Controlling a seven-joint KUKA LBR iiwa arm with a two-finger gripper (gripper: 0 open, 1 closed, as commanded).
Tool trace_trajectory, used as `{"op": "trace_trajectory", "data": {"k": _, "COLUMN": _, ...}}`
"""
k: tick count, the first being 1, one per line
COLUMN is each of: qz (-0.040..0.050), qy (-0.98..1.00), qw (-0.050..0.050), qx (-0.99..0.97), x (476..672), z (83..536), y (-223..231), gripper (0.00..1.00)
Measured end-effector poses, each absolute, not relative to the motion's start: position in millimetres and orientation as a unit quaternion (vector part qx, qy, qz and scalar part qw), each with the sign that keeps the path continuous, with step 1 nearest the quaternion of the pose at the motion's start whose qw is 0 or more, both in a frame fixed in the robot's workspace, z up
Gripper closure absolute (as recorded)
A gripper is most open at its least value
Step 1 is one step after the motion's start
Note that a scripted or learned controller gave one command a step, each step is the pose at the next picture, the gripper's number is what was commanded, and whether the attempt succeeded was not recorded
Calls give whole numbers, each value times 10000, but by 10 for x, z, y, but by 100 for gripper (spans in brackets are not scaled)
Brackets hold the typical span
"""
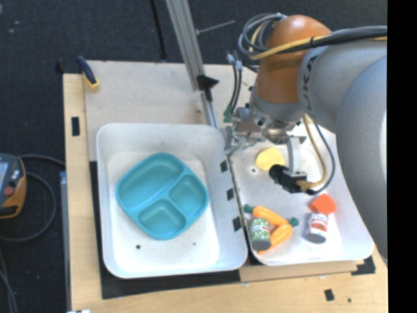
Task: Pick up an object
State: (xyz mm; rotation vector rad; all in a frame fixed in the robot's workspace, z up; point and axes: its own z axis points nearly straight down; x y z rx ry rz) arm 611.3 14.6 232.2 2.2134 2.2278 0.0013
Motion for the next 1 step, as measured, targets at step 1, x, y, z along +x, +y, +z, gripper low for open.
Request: {"op": "trace_trajectory", "data": {"k": 1, "qz": 15, "qy": 7100, "qw": 1, "qx": 7042, "x": 6199, "z": 2451, "y": 702, "gripper": 100}}
